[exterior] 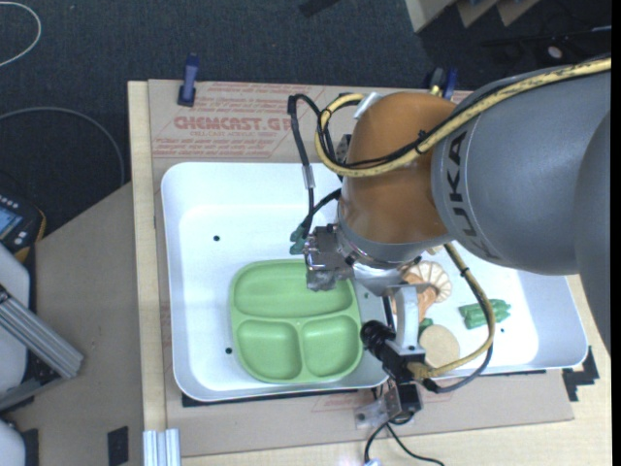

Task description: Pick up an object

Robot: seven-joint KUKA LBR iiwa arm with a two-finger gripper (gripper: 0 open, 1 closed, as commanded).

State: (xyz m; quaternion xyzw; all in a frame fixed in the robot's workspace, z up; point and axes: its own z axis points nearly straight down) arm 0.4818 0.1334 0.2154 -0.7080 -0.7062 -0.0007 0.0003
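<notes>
A light green divided plate (291,323) with three compartments lies in the front of the left white bin (194,260). My gripper (318,265) hangs over the plate's back right rim, under the orange band of the arm. The wrist hides most of the gripper. I see nothing held in it.
The right bin (543,343) holds a scallop-shaped orange and white piece (432,282), a small green item (484,313) and a tan round piece (440,343). The arm covers the wall between the bins. A brown board (223,119) lies behind the bins.
</notes>
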